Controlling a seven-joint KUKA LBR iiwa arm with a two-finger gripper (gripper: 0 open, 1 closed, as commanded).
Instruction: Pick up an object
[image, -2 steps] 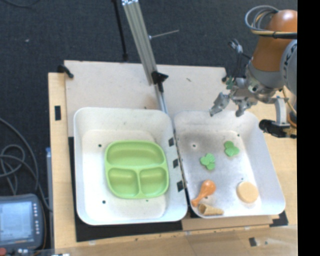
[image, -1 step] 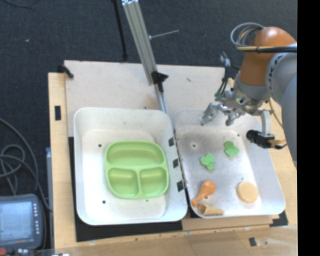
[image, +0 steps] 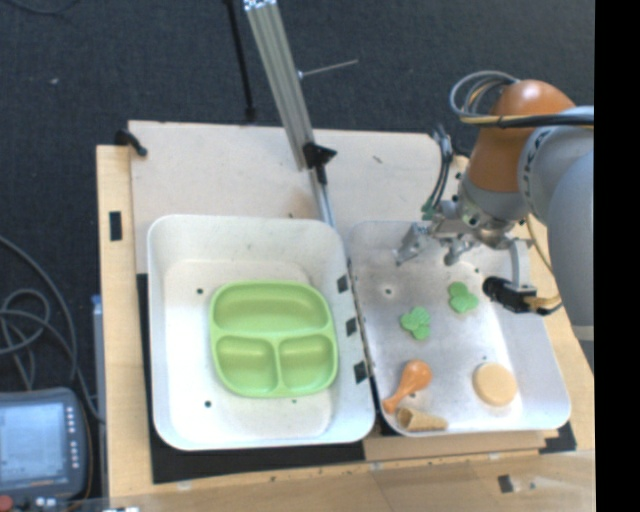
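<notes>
While the left bin (image: 180, 250) holds one green plate (image: 272, 338) with three parts, the right bin (image: 540, 380) holds five small things. Two green leafy pieces (image: 416, 322) (image: 462, 298) lie near the middle. One orange spoon-like toy (image: 410, 381), one tan wedge (image: 424, 421) and one round tan cookie (image: 494, 384) lie along the front. Above the far end, the gripper (image: 432, 245) hangs with fingers spread wide, holding nothing.

Slanted overhead view of both bins (image: 160, 300)
</notes>
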